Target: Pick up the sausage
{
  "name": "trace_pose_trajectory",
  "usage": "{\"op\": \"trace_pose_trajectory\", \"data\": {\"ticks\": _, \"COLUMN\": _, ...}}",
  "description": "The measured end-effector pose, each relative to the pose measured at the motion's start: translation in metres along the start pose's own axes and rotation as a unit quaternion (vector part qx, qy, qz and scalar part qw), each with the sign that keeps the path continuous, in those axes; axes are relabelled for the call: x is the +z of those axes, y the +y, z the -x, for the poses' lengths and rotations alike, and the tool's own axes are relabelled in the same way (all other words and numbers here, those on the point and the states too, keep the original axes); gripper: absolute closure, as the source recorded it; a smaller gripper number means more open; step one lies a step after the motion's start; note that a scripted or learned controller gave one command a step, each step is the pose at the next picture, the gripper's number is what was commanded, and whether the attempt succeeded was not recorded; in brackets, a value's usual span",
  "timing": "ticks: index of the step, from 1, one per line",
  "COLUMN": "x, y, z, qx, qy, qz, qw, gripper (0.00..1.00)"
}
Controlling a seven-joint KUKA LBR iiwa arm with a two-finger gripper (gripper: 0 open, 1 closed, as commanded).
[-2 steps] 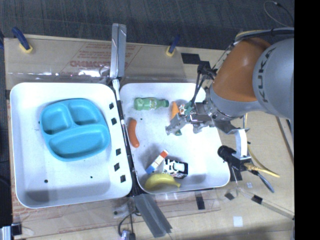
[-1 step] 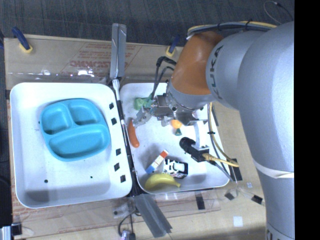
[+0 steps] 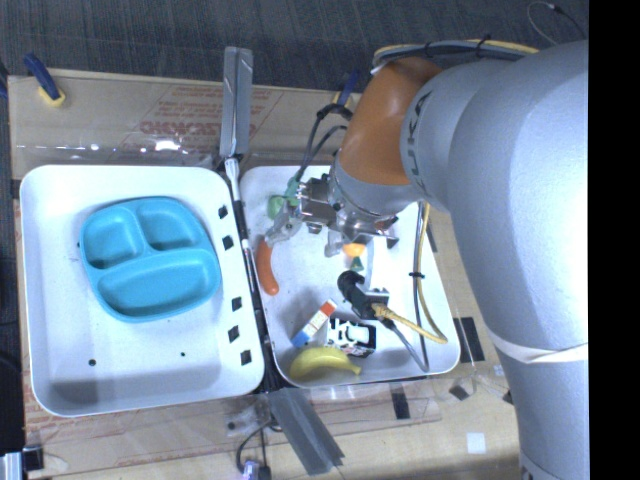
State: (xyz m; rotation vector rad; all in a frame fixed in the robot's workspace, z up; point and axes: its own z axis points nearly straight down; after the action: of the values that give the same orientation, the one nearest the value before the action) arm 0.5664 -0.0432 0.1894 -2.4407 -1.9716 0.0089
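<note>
**Claw hovering beside the sausage in the right bin**

The sausage is lying in the right bin, close against its left wall — just beside the divider where the two bins are meeting. It is lying roughly lengthwise along that wall, so a grasp across its short axis looks to be the workable one, with one finger having to slip into the thin gap by the wall.

The claw is hanging over the upper part of that bin, near the top end of the sausage but apart from it; nothing is sitting between its fingers, and they seem to be standing somewhat parted, though the wrist hardware is cluttering the view.

Room is tight. A banana is resting at the bin's near edge, with a small box and a black-and-white item just above it, all below the sausage and clear of it. A yellow cable is trailing along the right side.

The left bin is holding a blue divided plate — well apart, and offering the more open floor.
</note>
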Motion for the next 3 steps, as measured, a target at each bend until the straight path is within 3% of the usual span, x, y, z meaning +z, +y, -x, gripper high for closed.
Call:
{"op": "trace_pose_trajectory", "data": {"ticks": 1, "x": 0.017, "y": -0.007, "z": 0.099, "qx": -0.058, "qy": 0.001, "qz": -0.001, "qw": 0.9983, "gripper": 0.0}}
{"op": "trace_pose_trajectory", "data": {"ticks": 2, "x": 0.097, "y": 0.011, "z": 0.052, "qx": -0.236, "qy": -0.001, "qz": 0.001, "qw": 0.9718, "gripper": 0.0}}
{"op": "trace_pose_trajectory", "data": {"ticks": 3, "x": 0.1, "y": 0.098, "z": 0.037, "qx": -0.223, "qy": 0.001, "qz": -0.003, "qw": 0.9749, "gripper": 0.0}}
